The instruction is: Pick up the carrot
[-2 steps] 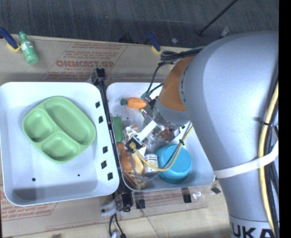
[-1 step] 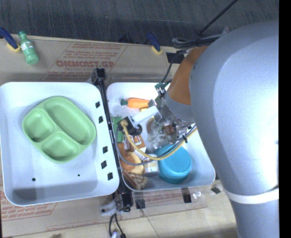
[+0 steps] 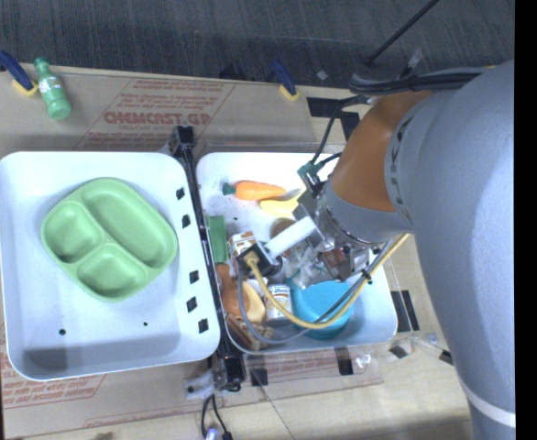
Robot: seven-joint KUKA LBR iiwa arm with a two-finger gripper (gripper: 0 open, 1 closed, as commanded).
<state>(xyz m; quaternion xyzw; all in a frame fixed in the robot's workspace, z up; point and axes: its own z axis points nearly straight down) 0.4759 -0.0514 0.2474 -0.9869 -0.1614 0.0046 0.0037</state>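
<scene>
1. Arm (image 3: 452,246) reaches in from the right, bent down over the right bin (image 3: 250,165); its orange band sits above the bin's far right part.
2. Gripper (image 3: 322,262) is low inside the right bin, over the clutter in the middle and near half. The wrist and its fittings hide it, so I cannot tell how far open it is, nor whether it has hold of anything.
3. Carrot (image 3: 259,190) lies on the floor of the right bin, in the far part, long axis roughly across the view. It is on the far side of the gripper and not in its grasp; the wrist is close beside it.
4. Yellow item (image 3: 280,206) lies just beside the carrot, on its near-right side, partly under the wrist.
5. Blue bowl (image 3: 323,305) sits in the near part of the right bin, under the gripper's cabling.
6. Brown item (image 3: 236,302) lies in the near left part of the same bin, against the left wall; identity unclear.
7. Left bin (image 3: 30,337) holds a green divided plate (image 3: 108,236), flat, three compartments, well apart from the arm.
8. Outside the bins, on the bench at far left: a green bottle (image 3: 53,92) beside a blue clamp (image 3: 15,70)
</scene>
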